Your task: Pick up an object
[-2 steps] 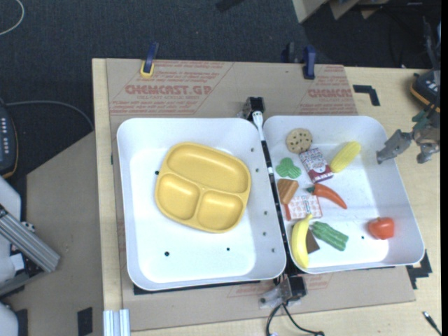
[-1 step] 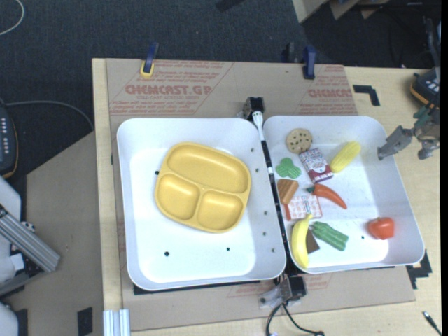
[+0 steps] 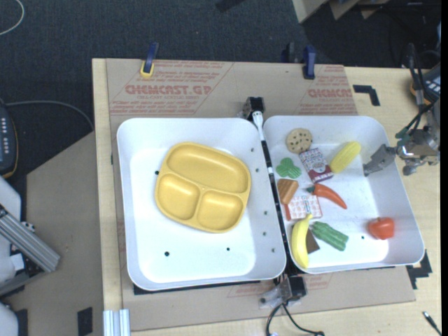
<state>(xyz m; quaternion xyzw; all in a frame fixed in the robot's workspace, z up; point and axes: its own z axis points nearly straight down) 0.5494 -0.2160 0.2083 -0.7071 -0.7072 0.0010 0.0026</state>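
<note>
Dark grey carpet (image 3: pixel 140 12) surrounds the bench, and a thin cable lies on it at the far left. On the bench lies a brown cardboard sheet (image 3: pixel 231 86) with red printed letters, held at its far edge by a yellow clamp (image 3: pixel 148 63) and a blue clamp (image 3: pixel 309 61). Two white bins sit side by side on the cardboard.

The left bin (image 3: pixel 140 257) holds a yellow divided plate (image 3: pixel 202 186), a little tilted. The right bin (image 3: pixel 399 208) holds the small toy foods: a cookie (image 3: pixel 299 140), a corn cob (image 3: pixel 345 156), a green piece (image 3: pixel 287 168), a red chili pepper (image 3: pixel 329 194), a banana (image 3: pixel 299 241), a green cucumber (image 3: pixel 330 235) and a red tomato (image 3: pixel 381 227) alone near the right wall.

My gripper (image 3: pixel 381 158) comes in from the right and is over the far right corner of the right bin, near the corn cob but apart from it. I cannot tell how my fingers stand, and I see nothing between them.
</note>
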